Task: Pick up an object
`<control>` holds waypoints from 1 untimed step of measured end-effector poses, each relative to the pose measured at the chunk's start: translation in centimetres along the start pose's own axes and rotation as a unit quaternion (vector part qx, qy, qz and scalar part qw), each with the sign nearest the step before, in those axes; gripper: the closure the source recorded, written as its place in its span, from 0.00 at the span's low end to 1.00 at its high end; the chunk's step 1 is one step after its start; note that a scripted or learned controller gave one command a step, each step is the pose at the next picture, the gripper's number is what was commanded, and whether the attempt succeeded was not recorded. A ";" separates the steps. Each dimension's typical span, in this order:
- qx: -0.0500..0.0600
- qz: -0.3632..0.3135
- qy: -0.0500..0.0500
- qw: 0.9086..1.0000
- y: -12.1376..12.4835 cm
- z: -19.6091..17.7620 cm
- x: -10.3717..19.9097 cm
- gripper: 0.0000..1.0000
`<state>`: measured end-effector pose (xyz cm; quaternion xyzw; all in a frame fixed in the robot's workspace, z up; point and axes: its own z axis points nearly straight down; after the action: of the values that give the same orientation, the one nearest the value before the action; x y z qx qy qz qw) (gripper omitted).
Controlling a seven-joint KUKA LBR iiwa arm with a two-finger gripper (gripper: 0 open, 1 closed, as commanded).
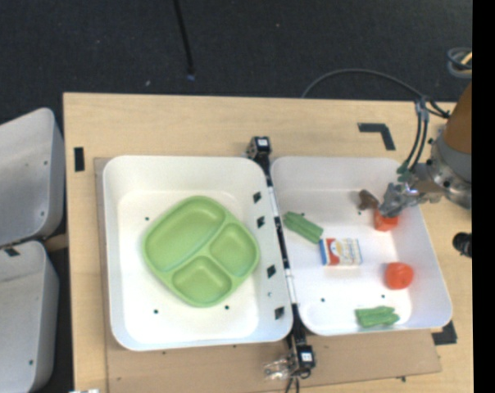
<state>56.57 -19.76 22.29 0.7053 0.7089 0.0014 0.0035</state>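
Overhead view of the surface with two white bins side by side. Take the carton, a small red, white and blue box lying near the middle of the right bin, as your landmark.

The hand hangs up and to the right of the carton, near the bin's far right wall. You cannot tell from this angle how its grasp is set. A small red piece sits directly beneath it, touching or nearly touching; whether it is gripped is not visible. This is probably the object being tried for.

Other things around the carton: a dark brown lump up and to the right, just beside the hand; a green stick to the upper left; an orange-red cup to the lower right; a green block below, near the bin's front edge. A green divided plate lies well to the left, in the left bin.

Risks from here, as you should judge them:
- The red piece is small and rounded, so it may squirt out sideways as the hand closes.
- The brown lump lies close enough to be nudged or caught with it.
- The nearby wall leaves little room, and a low descent may strike the bin.
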 end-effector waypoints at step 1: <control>0.002 0.001 0.001 1.000 0.1 -0.8 -0.1 1.00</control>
<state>56.63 -19.88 23.10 0.7062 0.7080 0.0004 0.0015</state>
